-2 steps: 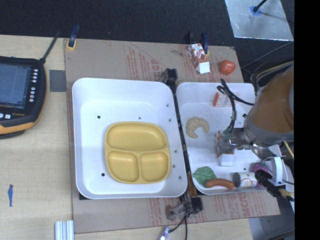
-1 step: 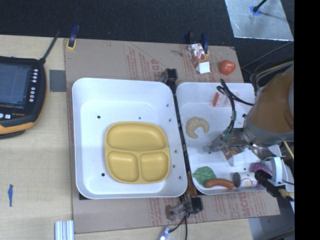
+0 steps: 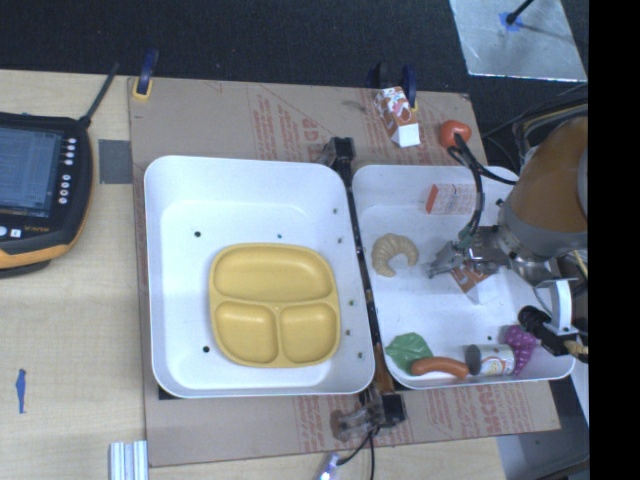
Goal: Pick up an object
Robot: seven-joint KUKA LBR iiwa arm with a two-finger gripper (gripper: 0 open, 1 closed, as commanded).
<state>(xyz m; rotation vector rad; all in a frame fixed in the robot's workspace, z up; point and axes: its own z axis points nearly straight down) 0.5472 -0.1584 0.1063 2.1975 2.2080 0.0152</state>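
Because the bins are viewed at a slant, the nearest items lie along the front wall of the right bin (image 3: 560,373): a green leaf-shaped toy (image 3: 408,349), a red-orange hot dog (image 3: 438,367), a small bottle (image 3: 490,360) and a purple grape cluster (image 3: 523,343), packed close together. Farther in, the gripper (image 3: 458,261) hangs low over the bin floor, beside a small red-and-white packet (image 3: 468,278) that appears to lie just under it. Whether the jaws are parted or closed on that packet cannot be determined; nothing is visibly held.

Likely failure: the packet looks thin and flat, so the jaws may slide over it or pinch only an edge and drop it on lifting.

The tan croissant (image 3: 394,253) sits just left of the gripper, apart from it. A clear box with a red end (image 3: 448,199) lies near the far wall. The left bin (image 3: 170,268) holds a yellow divided tray (image 3: 274,303).
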